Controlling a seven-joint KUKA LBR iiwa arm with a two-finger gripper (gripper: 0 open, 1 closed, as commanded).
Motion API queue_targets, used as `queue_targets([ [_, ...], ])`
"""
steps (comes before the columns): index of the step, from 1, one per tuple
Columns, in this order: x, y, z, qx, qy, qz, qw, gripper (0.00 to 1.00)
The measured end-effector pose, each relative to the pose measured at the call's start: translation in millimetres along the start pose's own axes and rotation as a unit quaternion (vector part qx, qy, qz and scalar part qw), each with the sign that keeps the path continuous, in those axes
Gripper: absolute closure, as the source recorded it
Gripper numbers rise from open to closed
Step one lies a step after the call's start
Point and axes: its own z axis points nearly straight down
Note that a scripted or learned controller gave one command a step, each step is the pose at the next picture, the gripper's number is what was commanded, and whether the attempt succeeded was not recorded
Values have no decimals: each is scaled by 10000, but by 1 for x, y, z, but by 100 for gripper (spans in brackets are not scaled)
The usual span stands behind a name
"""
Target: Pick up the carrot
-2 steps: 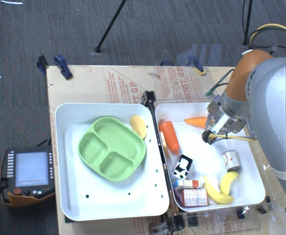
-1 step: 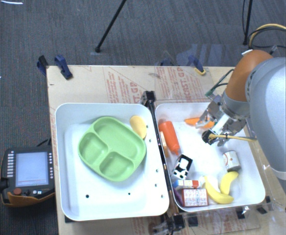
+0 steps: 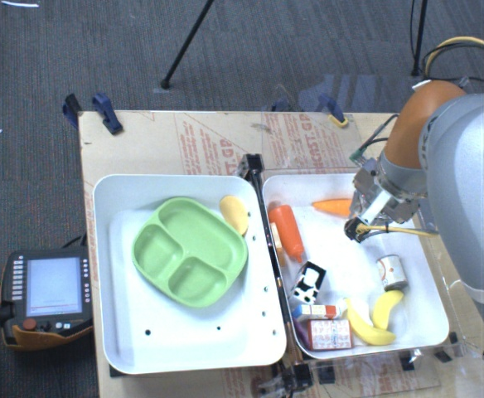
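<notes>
The carrot [image 3: 331, 207] is a small orange wedge lying flat near the far edge of the right bin [image 3: 437, 305], pointing left. Its right end runs under the gripper [image 3: 365, 204], which hangs low over the bin's far right part, directly beside the carrot. The grey arm with its orange band comes in from the right above it. Whether the carrot's end is touched is hidden from me.
In the right bin lie an orange bottle [image 3: 285, 230], a black-and-white toy [image 3: 308, 284], a tin can [image 3: 391, 272], a banana [image 3: 375, 320] and a red box [image 3: 329, 335]. The left bin [image 3: 118, 322] holds a green divided plate [image 3: 191, 251] and a yellow fruit [image 3: 234, 214].
</notes>
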Motion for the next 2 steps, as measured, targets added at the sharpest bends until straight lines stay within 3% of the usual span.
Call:
queue_targets([
  [1, 0, 0, 0, 0, -5, -5, 10000, 0],
  [2, -11, 12, 22, 48, -9, 553, 9985, 0],
])
